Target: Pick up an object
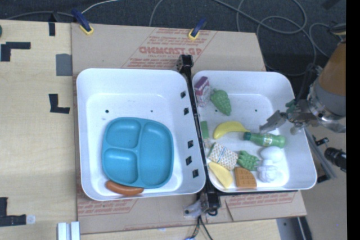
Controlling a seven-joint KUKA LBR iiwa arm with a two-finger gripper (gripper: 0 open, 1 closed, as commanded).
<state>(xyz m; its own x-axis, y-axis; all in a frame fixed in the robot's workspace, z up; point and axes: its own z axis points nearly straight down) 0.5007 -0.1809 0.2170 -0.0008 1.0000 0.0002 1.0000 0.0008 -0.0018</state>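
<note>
While the grey arm with its orange band reaches in from the right, the gripper (279,119) hangs low over the right bin (281,85), just beside the cap end of the green bottle (264,138); whether its jaws stand apart or closed I cannot tell, since they are small and blurred against the white floor, and nothing can be seen between them. That nearness suggests the bottle, or the yellow banana (229,130) just left of it, is the thing being aimed at, though this is only a judgement from where the arm sits. All the loose pickable things are crowded in the right bin, probably so that one reach can find something: one green bottle, one banana, one bumpy green fruit (221,101) near the divider, one small pink-and-white carton (201,87) in the upper left corner, one patterned packet (223,157), one yellow wedge (220,175), one orange waffle-like square (244,178), one small leafy green piece (247,161), and a white lump (271,164) hard to read against the bin. The left bin (90,82) holds one blue divided plate (138,153) and one orange sausage (124,188) lying just against the plate's near edge. Both bins sit side by side on a cardboard sheet (163,52) laid on the bench (31,121), held by two clamps.
</note>
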